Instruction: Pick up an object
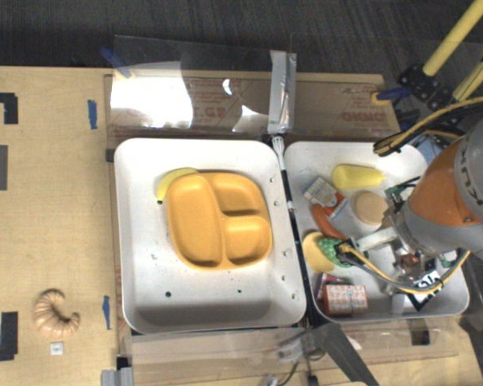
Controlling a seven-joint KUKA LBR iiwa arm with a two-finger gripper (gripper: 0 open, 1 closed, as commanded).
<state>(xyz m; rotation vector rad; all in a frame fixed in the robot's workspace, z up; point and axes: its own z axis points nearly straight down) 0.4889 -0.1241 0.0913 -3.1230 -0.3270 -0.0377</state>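
Positioned low over right bin (459,294) clutter near pear (320,252) and box (345,297) for a grasp; pincer (404,265) state indeterminable

My bench (48,215) is a light tan board with black corner marks and strips of blue tape (92,113) along it. Two shallow white bins sit on it side by side, rims touching: the left bin (137,215) near the middle, the right bin (455,296) under my arm. Out on the bare board, well apart from both bins, a curled tan ribbed toy (56,313) lies near the lower left, with a small white tag (56,347) just below it. Behind the bins, clear plastic sheeting (185,99) stands on brown cardboard (338,111).
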